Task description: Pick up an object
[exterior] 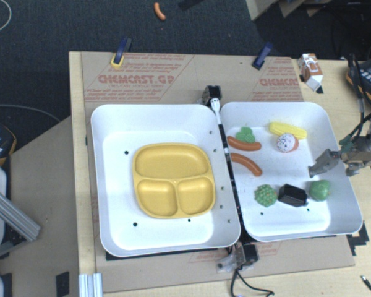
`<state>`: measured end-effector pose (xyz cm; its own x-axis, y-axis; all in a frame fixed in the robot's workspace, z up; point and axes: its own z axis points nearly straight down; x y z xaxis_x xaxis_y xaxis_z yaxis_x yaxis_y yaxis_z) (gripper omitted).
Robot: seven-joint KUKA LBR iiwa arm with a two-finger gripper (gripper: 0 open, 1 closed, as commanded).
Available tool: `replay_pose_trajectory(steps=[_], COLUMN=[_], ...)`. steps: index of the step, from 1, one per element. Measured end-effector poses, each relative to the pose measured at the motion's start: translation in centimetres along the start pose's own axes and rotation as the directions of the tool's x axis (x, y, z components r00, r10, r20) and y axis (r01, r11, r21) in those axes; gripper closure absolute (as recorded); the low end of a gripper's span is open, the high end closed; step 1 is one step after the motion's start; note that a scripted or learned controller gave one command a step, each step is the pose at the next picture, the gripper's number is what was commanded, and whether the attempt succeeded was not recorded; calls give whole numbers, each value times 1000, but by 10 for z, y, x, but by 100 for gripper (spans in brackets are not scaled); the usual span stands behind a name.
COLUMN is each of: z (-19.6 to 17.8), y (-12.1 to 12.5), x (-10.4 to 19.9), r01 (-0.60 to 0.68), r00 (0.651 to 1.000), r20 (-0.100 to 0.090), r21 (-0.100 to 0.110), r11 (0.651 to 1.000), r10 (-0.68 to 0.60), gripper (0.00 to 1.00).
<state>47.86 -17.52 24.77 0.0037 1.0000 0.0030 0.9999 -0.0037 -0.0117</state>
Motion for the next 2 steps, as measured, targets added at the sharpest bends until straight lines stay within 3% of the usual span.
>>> replay_pose_trajectory(steps=[1,2], z=[-6,51], y=[2,4], x=[0,-9], r01=[4,3], r00=[1000,1000], r20=[3,0], r21=[-12,-5], r11=[1000,1000], r10=[-4,-3], gripper=[0,0])
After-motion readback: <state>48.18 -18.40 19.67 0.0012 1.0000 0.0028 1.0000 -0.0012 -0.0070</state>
